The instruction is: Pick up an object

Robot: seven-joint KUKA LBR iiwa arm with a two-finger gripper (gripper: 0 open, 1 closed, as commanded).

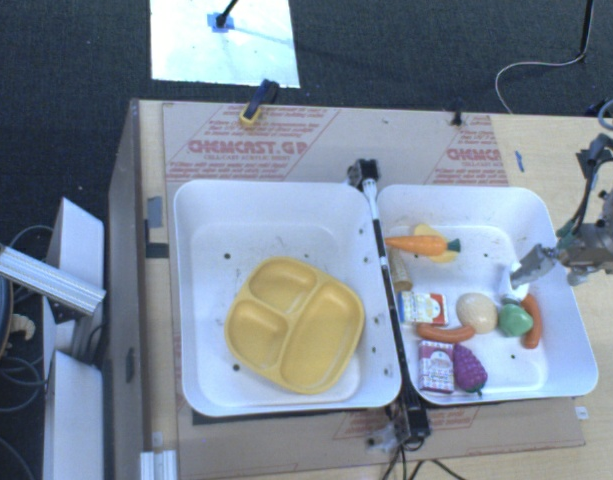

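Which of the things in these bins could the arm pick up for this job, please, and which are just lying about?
Belong to the job:
gripper
carrot
egg
green vegetable
sausage
purple grapes
small cartons

Lying about:
yellow divided tray
clamp between the bins
yellow-tipped tool

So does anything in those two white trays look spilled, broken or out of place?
Nothing stands out. The yellow divided plate lies flat in the left bin; the toy foods, such as the carrot, lie loosely in the right bin.
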